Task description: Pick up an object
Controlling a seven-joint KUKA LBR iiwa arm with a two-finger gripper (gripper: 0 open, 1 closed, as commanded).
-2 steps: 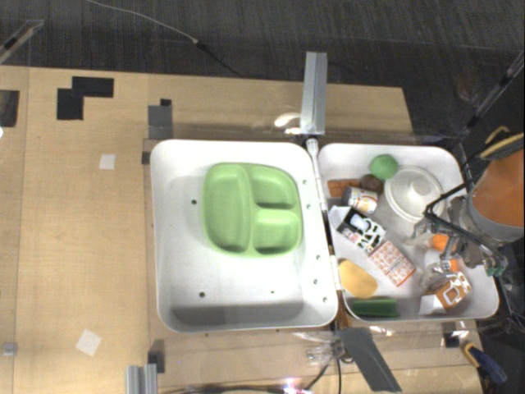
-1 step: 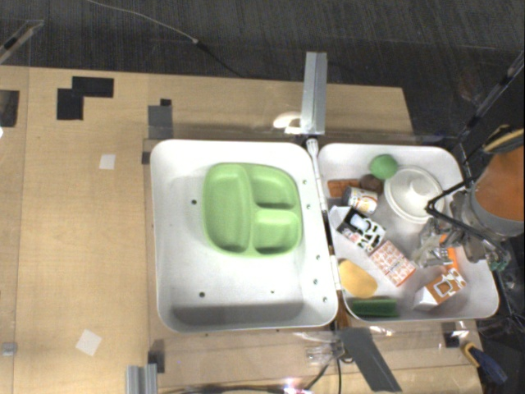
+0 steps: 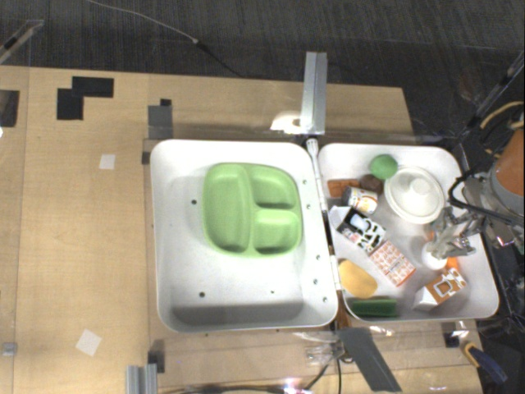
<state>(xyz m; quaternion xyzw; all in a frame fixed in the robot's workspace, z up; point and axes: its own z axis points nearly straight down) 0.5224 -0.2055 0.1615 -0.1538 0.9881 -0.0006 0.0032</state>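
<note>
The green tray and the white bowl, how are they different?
The green tray is green, while the white bowl is white. The tray is a rounded rectangle split into compartments; the bowl is round. The tray looks much bigger than the bowl. The tray lies alone in the left bin; the bowl sits among many small things in the right bin. Both rest inside white bins.

Tan wood bench (image 3: pixel 74 245) w/ black tape marks (image 3: pixel 82 95); dark carpet floor (image 3: pixel 205 15) behind, thin cable (image 3: pixel 123 13) across.
</note>
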